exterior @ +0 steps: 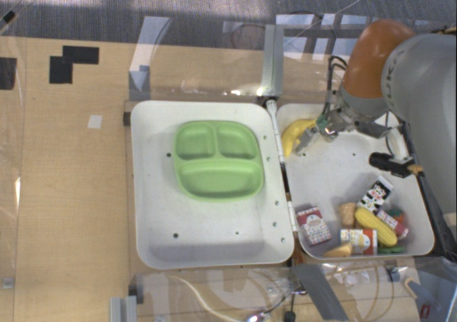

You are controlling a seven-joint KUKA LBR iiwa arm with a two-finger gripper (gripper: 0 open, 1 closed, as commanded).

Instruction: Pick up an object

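Observation:
A yellow banana (294, 135) lies in the far left corner of the right bin (343, 170), against the divider between the bins. My gripper (314, 135) is low over that corner, right at the banana's right end, touching or nearly touching it. The grey arm with its orange band (371, 56) comes in from the upper right and hides the wrist. Nothing is visibly lifted.
A green divided plate (218, 158) sits in the left bin (153, 170). Near the right bin's front edge lie a small red box (312, 224), a corn cob (375, 226), a black-and-white carton (376, 194) and a small can (359, 240).

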